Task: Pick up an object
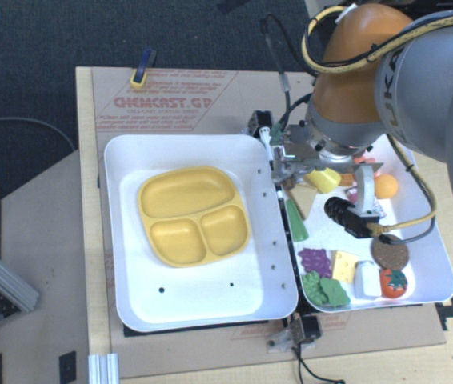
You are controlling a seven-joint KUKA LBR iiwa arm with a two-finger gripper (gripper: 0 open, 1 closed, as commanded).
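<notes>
My gripper (284, 166) hangs low over the far left corner of the right bin (442, 272), close to the wall between the two bins. Just to its right lies a yellow toy fruit (323, 179). A long green toy vegetable (294, 221) lies just in front of it along the bin's left wall. An orange ball-like fruit (386, 186) sits further right. The wrist and arm cover the far part of this bin. I see nothing held in the gripper.
Toy foods fill the right bin's near end: purple grapes (315, 259), a cheese wedge (343, 266), green leaves (326, 291), a white piece (366, 279), a red tomato (394, 283) and a brown disc (390, 254). The left bin (122, 214) holds a yellow divided plate (193, 214).
</notes>
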